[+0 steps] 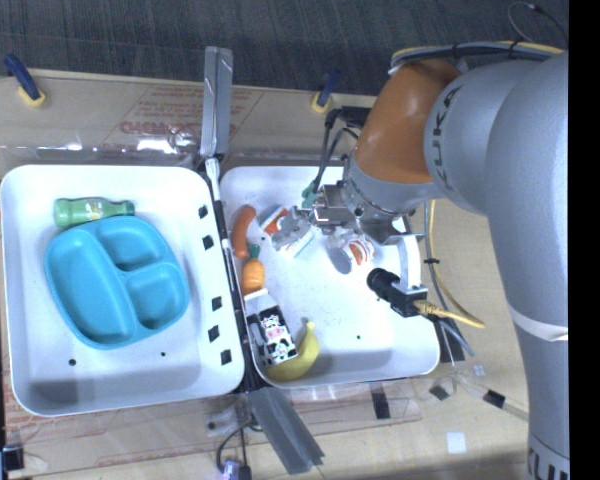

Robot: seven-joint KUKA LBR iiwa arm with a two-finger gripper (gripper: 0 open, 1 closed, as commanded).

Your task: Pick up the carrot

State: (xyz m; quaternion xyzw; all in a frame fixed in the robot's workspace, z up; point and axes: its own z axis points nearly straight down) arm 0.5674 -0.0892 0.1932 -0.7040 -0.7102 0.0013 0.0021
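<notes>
Approach seems the step in hand: gripper [298, 224], fingers spread and holding nothing, hovers in the right bin [420, 353] just beside the carrot [252, 272], needing a leftward, downward shift.

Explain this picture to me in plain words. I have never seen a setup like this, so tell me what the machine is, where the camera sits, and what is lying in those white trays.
One camera looks down at a slant on a bench with two shallow white bins. The big grey machine with the orange band is a robot arm reaching in from the right; its gripper hangs over the right bin, near the bin's left side.

The left bin holds a blue divided plate and a green bottle beside it. The right bin holds the carrot it should pick up, lying along the left wall, an orange piece below that, a small black-and-white carton and a banana.

I see nothing held between the fingers.
</notes>
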